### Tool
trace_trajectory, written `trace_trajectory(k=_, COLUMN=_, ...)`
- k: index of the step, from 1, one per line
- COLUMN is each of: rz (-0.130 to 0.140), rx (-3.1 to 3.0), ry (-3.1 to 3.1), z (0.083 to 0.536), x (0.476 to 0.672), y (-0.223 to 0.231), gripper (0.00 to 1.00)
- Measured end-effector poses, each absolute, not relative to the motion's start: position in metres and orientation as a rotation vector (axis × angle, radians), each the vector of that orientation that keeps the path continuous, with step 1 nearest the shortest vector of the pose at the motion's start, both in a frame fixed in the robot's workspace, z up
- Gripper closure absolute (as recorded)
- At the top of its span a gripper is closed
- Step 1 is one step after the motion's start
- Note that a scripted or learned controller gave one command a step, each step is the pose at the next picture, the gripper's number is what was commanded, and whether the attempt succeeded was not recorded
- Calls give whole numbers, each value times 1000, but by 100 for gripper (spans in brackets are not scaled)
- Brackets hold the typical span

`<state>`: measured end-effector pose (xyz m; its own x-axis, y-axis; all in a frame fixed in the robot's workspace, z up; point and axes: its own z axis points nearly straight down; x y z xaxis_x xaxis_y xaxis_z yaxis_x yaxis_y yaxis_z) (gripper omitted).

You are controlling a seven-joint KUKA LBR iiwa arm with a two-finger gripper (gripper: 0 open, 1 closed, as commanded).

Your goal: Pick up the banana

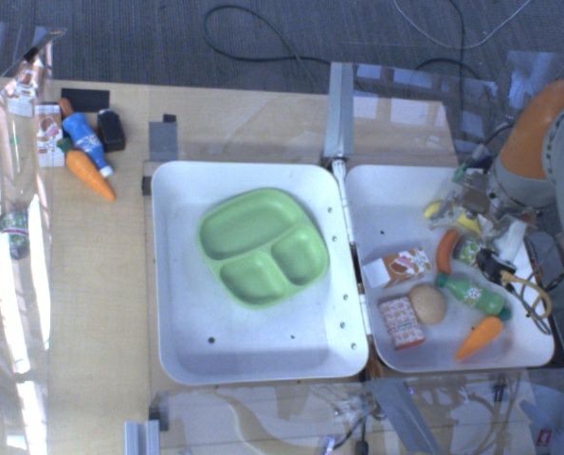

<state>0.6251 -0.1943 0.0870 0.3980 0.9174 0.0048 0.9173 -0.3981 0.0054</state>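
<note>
- From the camera view, two shallow white bins sat side by side on the bench; the left bin [182, 349] held a green divided plate [263, 246] with three compartments, lying near its middle.
- The right bin [395, 190] held the clutter; the grey arm with its orange band [537, 140] reached in from the right, over the bin's upper right part.
- The gripper [473, 200] hung low over that corner; whether it was spread or pressed together I could not tell, for the wrist and cabling hid its tips.
- The banana [452, 218] lay just under and beside the gripper, in the upper right of the right bin; little of it showed, just yellow patches peeking out on either side of the metal, one toward the left and one lower; whether the gripper touched it I could not make out.
- Just below sat a small red-orange piece [446, 251], a green bottle [473, 295] on its side, a tan rounded thing [428, 304], two small printed boxes [402, 265], and a carrot [479, 337] near the bin's lower right corner.
- On the bench, well apart at the far left, lay another carrot [90, 175] beside a blue bottle [85, 144].
</note>
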Motion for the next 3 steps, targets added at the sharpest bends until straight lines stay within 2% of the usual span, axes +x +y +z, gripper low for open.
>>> trace_trajectory(k=1, rz=-49, rx=2702, ry=1672, z=85, x=661, y=-196, gripper=0)
trace_trajectory(k=2, rz=7, rx=2663, ry=1658, z=212, x=671, y=-197, gripper=0)
trace_trajectory(k=3, rz=2, rx=2707, ry=1593, z=94, x=644, y=-183, gripper=0)
